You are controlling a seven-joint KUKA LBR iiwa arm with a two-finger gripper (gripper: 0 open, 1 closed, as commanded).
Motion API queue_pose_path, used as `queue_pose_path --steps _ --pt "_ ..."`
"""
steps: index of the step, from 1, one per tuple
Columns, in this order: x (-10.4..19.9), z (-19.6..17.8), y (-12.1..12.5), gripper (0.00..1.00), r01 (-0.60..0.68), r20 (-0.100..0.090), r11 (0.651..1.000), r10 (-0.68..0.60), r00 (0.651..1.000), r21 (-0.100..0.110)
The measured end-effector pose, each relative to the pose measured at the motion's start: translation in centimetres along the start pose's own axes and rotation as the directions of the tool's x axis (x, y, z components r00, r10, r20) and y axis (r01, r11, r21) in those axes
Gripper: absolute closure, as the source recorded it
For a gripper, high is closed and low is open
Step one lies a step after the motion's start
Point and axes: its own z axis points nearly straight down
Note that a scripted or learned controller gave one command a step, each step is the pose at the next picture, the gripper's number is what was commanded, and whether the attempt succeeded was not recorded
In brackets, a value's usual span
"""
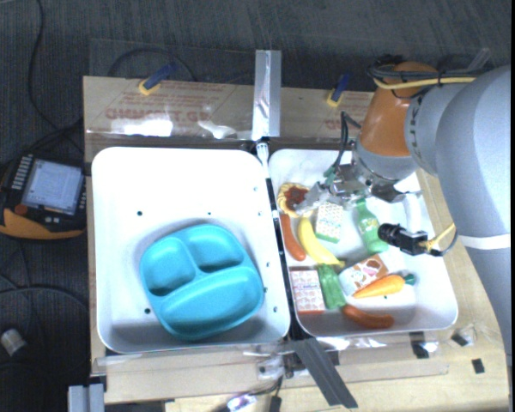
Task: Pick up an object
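My gripper (342,184) hangs over the far part of the right bin (438,303), below the orange wrist band. Right under and beside it lie a white packet with green dots (329,221) and a green bottle (366,227). A yellow banana (318,244) and an orange-red sausage (292,238) lie to the left of them. A yellow and red toy (292,197) sits in the bin's far left corner. Nearer the front are a carrot (380,287), a small carton (361,272), a green piece (331,287), a red and white box (305,289) and a red sausage (368,318).
The left bin (120,187) holds a blue divided plate (202,275). A metal divider post (267,93) stands behind the gap between the bins. The big grey arm (472,144) covers the right bin's far right side. A small device (43,191) lies off the bench to the left.
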Motion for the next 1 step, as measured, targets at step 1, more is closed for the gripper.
queue_pose_path --steps 1 --pt "-5.53 -1.05 0.33 0.00 -0.019 -0.004 1.000 0.019 1.000 -0.009"
